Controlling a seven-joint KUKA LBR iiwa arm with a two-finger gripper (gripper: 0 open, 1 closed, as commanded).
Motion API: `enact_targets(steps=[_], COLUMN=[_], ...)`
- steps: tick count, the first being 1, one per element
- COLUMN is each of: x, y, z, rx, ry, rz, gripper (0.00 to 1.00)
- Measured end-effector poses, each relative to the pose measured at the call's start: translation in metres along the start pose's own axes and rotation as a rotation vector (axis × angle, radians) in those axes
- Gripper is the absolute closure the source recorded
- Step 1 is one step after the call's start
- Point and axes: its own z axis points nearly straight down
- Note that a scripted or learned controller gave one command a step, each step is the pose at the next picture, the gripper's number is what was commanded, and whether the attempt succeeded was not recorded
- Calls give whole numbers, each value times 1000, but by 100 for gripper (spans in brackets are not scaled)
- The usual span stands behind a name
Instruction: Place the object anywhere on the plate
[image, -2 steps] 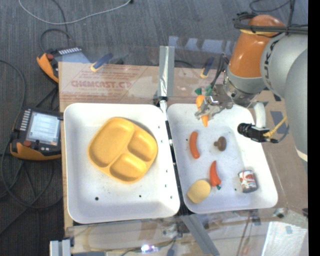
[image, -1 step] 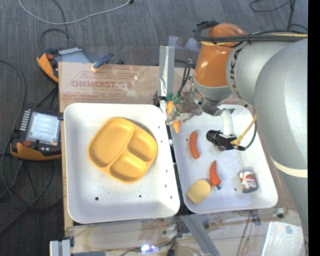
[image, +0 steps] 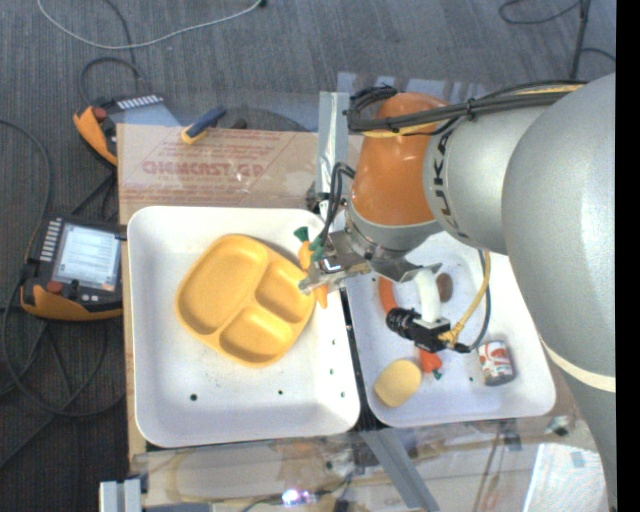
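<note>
The gripper (image: 318, 268) is clamped on a small orange-and-green carrot (image: 305, 248), sitting right over the right edge of the yellow plate (image: 243, 298) in the left bin (image: 160, 400).

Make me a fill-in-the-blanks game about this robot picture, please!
1. The yellow plate lies in the ____ bin.
2. The arm's band above the wrist is coloured ____.
3. The small can sits in the ____ bin.
4. The gripper hangs over the plate's ____ edge.

Missing words: left; orange; right; right
</note>
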Motion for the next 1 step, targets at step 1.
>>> enact_targets(steps=[1], x=[0], y=[0], z=[0], rx=[0], ry=[1], rz=[0], gripper=[0])
